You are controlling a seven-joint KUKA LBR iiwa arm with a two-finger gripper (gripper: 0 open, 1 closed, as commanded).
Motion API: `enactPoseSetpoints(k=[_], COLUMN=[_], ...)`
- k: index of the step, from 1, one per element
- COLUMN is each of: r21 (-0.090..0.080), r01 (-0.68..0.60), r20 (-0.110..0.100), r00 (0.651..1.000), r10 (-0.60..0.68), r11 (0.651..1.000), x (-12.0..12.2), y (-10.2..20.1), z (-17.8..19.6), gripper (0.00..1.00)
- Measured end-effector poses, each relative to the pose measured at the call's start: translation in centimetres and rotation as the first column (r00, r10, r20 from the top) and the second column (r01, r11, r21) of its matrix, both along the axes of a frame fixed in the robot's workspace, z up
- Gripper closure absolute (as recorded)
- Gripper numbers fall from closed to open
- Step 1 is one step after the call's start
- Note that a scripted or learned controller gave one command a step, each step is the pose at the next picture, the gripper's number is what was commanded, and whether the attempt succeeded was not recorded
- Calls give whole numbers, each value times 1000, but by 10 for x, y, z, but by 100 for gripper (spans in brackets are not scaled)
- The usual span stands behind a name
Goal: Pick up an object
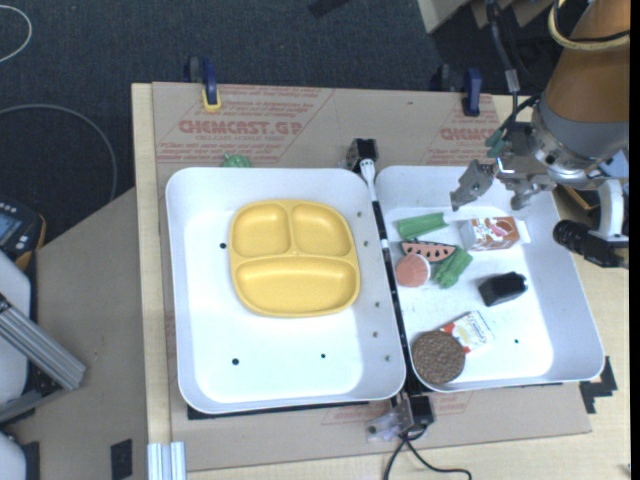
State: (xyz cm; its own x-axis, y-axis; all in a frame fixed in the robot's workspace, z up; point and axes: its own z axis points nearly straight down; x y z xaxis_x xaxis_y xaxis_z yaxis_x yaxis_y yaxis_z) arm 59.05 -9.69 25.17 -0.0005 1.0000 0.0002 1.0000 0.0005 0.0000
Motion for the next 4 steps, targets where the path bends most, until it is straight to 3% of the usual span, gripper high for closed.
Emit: enactPoseSetpoints(k=[1, 2, 3, 4], r21=[-1, -1, 1, 2], r01=[-5, -2, 1, -3], r20=[11, 5, -7, -9], r00=[1000, 1000, 1000, 1000], r10=[5, 2, -1, 3], r11=[1000, 1000, 1000, 1000], x=[-38, -37, -78, -113], y=[53, 51, 68, 114], z=[170, 173, 97, 40], gripper=[0, 100, 100, 100])
